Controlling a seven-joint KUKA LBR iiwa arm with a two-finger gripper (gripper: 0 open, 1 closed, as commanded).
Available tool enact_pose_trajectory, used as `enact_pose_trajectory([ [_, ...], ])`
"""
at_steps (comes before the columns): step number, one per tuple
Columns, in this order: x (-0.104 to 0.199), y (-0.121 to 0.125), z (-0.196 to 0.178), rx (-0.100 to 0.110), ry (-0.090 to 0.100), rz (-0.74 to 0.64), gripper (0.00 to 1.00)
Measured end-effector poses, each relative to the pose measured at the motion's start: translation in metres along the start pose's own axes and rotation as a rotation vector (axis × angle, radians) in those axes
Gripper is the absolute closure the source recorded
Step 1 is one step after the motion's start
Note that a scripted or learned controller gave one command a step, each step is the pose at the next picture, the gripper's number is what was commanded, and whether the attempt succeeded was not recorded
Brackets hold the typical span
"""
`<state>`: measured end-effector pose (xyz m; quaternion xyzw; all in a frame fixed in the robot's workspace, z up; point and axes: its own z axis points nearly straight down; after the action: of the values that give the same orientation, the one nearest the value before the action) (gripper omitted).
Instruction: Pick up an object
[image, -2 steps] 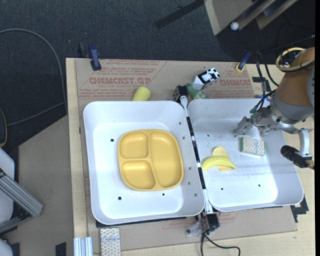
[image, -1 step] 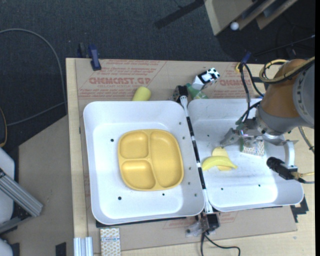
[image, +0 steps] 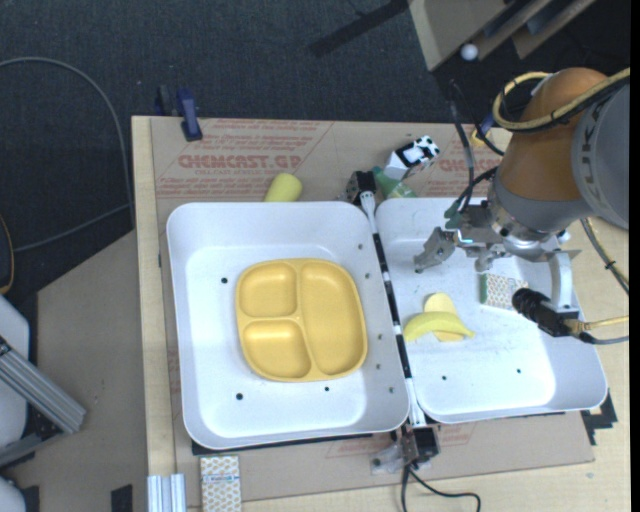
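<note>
the gripper (image: 452, 245) hovered over the upper part of the right bin (image: 560, 385), fingers spread and grasping nothing. a yellow banana (image: 437, 324) lay on that bin's floor near its left wall, below the gripper and apart from it. a yellow divided plate (image: 300, 319) sat in the left bin (image: 200, 300).
</note>
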<state>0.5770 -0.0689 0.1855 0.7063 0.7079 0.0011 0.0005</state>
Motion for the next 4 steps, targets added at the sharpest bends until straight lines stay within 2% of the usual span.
enact_pose_trajectory([
  [1, -0.031, -0.006, 0.040, 0.005, -0.001, 0.003, 0.00],
  [2, -0.036, -0.020, 0.088, 0.005, 0.000, 0.003, 0.00],
  [3, -0.022, -0.035, 0.101, 0.005, 0.000, 0.003, 0.00],
  [4, -0.028, -0.046, 0.101, 0.005, 0.000, 0.003, 0.00],
])
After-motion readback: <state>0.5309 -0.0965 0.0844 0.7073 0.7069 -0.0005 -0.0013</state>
